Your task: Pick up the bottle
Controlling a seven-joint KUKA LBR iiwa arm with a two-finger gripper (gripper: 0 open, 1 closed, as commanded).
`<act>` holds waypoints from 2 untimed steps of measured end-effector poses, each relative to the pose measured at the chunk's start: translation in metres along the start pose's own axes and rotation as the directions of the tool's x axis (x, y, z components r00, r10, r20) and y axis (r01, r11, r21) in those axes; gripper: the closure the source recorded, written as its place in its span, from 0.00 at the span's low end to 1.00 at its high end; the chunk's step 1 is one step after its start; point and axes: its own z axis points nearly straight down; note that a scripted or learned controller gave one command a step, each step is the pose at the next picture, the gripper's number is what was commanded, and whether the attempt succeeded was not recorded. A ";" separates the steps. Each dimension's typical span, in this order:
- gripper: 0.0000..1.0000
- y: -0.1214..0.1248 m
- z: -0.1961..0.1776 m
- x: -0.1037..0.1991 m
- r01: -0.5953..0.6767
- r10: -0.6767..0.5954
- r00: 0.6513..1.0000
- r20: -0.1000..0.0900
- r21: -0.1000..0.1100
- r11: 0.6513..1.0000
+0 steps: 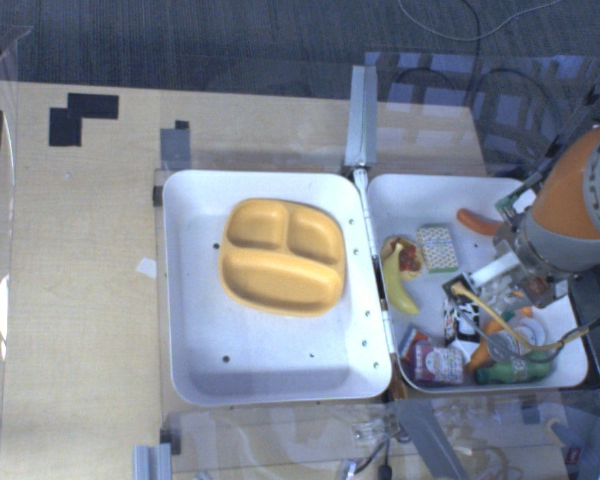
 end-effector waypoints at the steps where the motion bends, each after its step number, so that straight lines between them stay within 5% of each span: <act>1: 1.00 -0.022 0.016 0.018 -0.117 0.116 0.993 -0.018 -0.015 0.993; 2: 1.00 0.017 0.051 -0.028 0.181 -0.181 0.983 -0.008 -0.013 0.983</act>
